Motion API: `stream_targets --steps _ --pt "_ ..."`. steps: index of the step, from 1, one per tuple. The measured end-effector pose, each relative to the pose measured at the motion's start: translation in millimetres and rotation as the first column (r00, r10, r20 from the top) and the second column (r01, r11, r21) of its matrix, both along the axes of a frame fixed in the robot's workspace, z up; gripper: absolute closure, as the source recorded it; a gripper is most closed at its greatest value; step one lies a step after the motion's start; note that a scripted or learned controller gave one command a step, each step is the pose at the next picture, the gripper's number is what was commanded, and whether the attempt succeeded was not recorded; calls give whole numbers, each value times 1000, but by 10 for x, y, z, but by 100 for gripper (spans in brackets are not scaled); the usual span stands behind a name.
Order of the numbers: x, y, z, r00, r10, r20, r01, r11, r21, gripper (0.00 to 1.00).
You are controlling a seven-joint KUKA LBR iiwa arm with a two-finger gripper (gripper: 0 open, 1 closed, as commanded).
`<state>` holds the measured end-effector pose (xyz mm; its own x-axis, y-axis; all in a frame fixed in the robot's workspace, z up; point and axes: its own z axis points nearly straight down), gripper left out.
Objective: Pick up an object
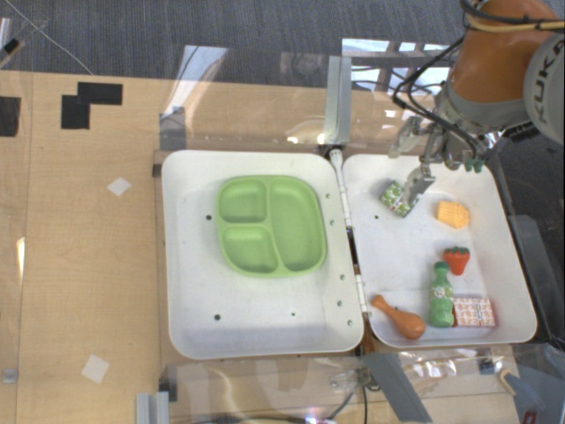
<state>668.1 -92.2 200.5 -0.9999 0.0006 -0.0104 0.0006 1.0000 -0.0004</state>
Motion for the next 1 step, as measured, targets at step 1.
stream_targets --steps 1 --pt "-183 43 -1005 945 -326 3 326 945 4 0"
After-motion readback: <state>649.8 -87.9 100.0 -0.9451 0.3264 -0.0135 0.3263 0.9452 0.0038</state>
